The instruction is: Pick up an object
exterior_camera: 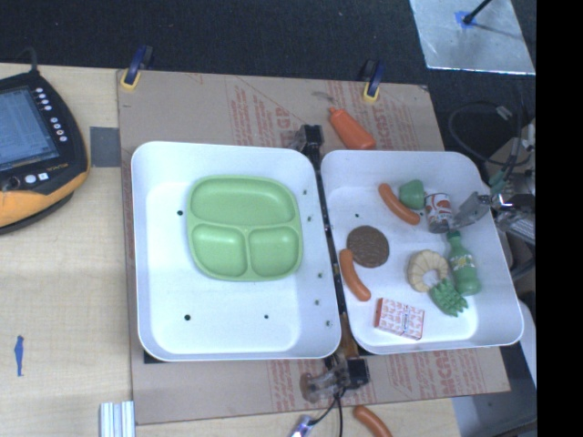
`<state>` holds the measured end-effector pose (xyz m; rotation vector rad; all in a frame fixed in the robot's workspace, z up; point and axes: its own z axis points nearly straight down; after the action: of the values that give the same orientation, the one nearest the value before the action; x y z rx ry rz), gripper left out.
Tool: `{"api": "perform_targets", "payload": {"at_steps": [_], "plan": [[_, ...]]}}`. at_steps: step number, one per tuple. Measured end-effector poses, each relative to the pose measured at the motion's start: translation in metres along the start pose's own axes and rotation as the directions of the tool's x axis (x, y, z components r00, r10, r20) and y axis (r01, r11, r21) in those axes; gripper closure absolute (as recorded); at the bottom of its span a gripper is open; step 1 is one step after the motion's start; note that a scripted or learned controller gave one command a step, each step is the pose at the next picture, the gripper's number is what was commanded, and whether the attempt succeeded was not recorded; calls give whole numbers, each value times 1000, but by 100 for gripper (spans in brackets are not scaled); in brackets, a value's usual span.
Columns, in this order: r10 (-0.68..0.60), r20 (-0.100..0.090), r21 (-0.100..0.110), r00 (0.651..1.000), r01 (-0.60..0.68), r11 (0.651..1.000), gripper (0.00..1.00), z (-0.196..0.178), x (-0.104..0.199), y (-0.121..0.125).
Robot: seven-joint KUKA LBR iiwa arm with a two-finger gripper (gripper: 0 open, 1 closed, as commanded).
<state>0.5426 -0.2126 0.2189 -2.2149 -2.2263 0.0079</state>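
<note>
Near edge: a red-and-white packet (399, 318), its print too small to read, lies in the right bin (364, 335). Behind it a brown disc (368, 246) and sausages await picking. At the far right rim sits the tool (474, 208); its opening cannot be judged, nothing visibly held.

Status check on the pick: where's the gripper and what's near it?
Gripper at right bin's far right edge, nothing seen held. Green bottle just below it. Small can beside it, crowding.
</note>
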Motion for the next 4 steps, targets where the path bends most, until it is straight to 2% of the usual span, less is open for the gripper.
{"api": "perform_targets", "payload": {"at_steps": [1, 2, 3, 4], "plan": [[0, -2, 0, 1000, 0, 1000, 0, 48, 1, 106], [-1, -2, 0, 1000, 1, 1000, 0, 104, 29, 114], [-2, -1, 0, 1000, 2, 1000, 0, 126, 73, 106], [3, -2, -2, 1000, -3, 1000, 0, 126, 40, 115]]}}
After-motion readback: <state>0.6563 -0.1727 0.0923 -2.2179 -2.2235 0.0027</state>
